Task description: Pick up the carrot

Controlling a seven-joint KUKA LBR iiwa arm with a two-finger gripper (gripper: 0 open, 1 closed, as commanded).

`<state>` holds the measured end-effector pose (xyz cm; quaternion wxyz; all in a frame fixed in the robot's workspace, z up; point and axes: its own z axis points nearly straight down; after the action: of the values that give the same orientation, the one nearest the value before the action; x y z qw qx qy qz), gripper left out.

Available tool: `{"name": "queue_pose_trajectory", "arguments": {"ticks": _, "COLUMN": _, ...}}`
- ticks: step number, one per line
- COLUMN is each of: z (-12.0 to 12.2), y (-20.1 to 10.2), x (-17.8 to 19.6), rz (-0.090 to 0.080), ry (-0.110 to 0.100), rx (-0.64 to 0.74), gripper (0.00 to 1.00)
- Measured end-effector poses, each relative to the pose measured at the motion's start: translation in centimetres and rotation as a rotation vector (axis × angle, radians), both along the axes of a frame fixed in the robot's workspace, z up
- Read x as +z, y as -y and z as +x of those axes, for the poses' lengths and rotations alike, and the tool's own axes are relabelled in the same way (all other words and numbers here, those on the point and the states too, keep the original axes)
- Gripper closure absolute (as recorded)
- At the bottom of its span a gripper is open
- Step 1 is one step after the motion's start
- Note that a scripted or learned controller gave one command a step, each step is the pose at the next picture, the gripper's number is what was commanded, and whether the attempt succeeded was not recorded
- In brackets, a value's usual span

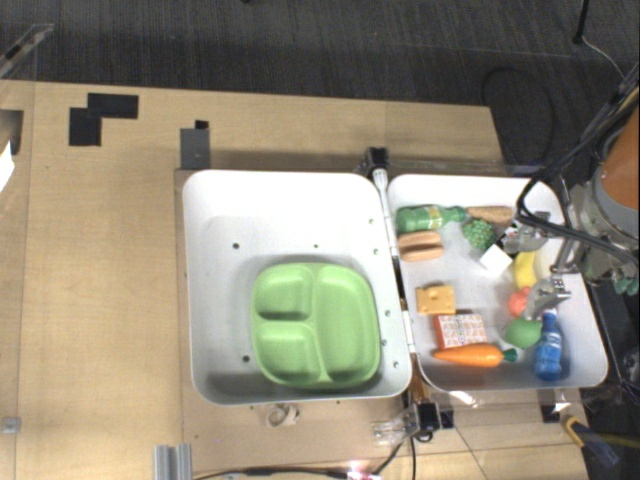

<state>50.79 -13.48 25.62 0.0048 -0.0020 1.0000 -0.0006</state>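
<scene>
Orange carrot [467, 355] fully visible, right bin [455, 192]; gripper [545, 298] state unclear, blurred.

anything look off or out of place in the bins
Nothing stands out. The carrot lies flat near the right bin's front wall among other toy foods, and the green divided plate sits level in the left bin.

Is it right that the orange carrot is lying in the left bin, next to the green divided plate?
Not quite. The camera view shows the carrot lying in the right bin, along its near edge among the other toy foods. The green divided plate sits alone in the left bin, so the carrot is not next to it.
</scene>
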Motion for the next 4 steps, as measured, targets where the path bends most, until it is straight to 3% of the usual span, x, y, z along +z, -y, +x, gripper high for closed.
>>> {"name": "queue_pose_trajectory", "arguments": {"ticks": 1, "z": -0.7, "y": -3.1, "x": -7.9, "rz": 0.001, "ry": -0.002, "rx": 0.153, "gripper": 0.0}}
{"name": "queue_pose_trajectory", "arguments": {"ticks": 2, "z": -1.3, "y": -4.3, "x": -10.6, "rz": -0.001, "ry": 0.001, "rx": 0.262, "gripper": 0.0}}
{"name": "queue_pose_trajectory", "arguments": {"ticks": 3, "z": -0.1, "y": -0.4, "x": -12.3, "rz": -0.004, "ry": 0.002, "rx": 0.386, "gripper": 0.0}}
{"name": "queue_pose_trajectory", "arguments": {"ticks": 4, "z": -0.5, "y": -4.1, "x": -12.0, "rz": -0.003, "ry": 0.0, "rx": 0.621, "gripper": 0.0}}
